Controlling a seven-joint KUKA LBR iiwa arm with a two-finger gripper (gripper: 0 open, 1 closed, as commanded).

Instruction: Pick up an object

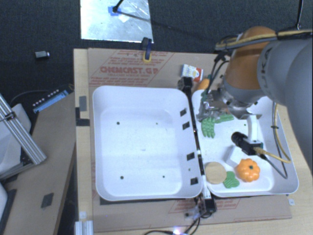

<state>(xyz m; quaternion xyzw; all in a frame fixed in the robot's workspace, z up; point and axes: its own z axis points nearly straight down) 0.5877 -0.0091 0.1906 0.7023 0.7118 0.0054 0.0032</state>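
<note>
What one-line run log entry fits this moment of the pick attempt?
arm: over right bin | end effector: low at green hand-shaped toy, grasp unconfirmed | also in bin: orange pumpkin, tan disc

Two white bins stand side by side: left bin (142,146) and right bin (271,180). The right one holds one orange toy pumpkin (248,170), one tan round disc (215,172) and two green toys: a hand-shaped piece (209,127) and a leafy piece (231,181).

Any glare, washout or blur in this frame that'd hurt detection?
Camera view: the left bin is bright and low in contrast; the shiny sheet at the top glares; the arm near the lens is soft; the orange pumpkin and green hand toy read clearly.
</note>
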